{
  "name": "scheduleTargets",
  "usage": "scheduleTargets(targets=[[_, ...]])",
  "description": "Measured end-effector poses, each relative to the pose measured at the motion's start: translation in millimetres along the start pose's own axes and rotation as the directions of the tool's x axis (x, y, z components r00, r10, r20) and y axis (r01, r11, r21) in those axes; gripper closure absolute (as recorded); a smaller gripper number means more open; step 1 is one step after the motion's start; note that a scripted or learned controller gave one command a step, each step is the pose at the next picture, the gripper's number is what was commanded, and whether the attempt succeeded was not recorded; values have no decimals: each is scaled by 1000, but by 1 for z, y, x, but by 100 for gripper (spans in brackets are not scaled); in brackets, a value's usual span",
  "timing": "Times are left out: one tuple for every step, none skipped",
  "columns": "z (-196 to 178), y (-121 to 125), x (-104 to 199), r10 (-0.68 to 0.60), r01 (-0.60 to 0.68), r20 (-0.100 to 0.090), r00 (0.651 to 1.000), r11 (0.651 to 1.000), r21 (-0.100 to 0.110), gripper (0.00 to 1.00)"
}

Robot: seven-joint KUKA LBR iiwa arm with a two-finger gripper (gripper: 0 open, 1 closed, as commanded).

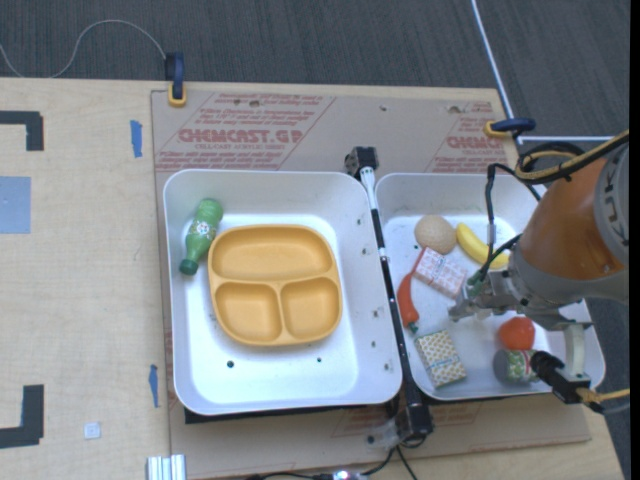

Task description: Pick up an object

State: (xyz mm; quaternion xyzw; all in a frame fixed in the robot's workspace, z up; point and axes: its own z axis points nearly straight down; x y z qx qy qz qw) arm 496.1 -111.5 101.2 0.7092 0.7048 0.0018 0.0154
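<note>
While the arm hangs over the right bin, gripper sits at approx 9 o'clock of the tomato; can't tell open/shut, nothing seen held.

We find the right bin crowded: egg and banana at 12 o'clock, pink box central, red piece at 9, checkered block at 7, tomato at 4. The arm covers 3. Open floor rings the left bin's yellow tray, bottle at 10.
</note>
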Motion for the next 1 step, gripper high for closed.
scheduleTargets(targets=[[-85,14,86,-8,8,-20,1000,1000,22,100]])
